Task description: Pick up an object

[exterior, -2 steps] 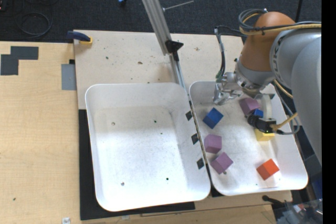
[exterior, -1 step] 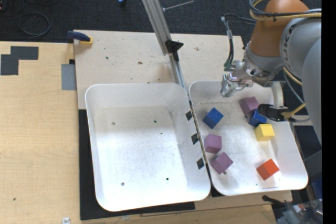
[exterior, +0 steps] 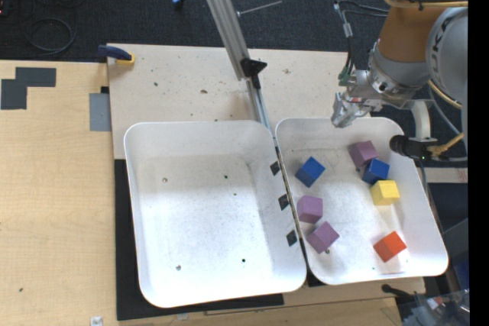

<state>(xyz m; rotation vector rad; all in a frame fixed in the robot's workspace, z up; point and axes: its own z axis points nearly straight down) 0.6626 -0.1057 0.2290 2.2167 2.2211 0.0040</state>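
Fingers' state cannot be told; gripper [exterior: 345,115] hangs at right bin's [exterior: 428,256] far rim. 7 blocks lie inside, none lifted. Pick judged not yet begun.

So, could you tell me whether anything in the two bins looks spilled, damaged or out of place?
Nothing stands out. Seven small cubes, among them an orange cube and a yellow cube, lie loose in the right white bin; the two-finger gripper hangs over its far rim.

Open floor across middle of right bin [exterior: 428,237], between blue cube [exterior: 309,171] and yellow cube [exterior: 385,192]. Crowded at far right: purple cube [exterior: 362,153] touching second blue cube [exterior: 375,170]. Slanted aluminium bar [exterior: 229,34] over bins' divide.
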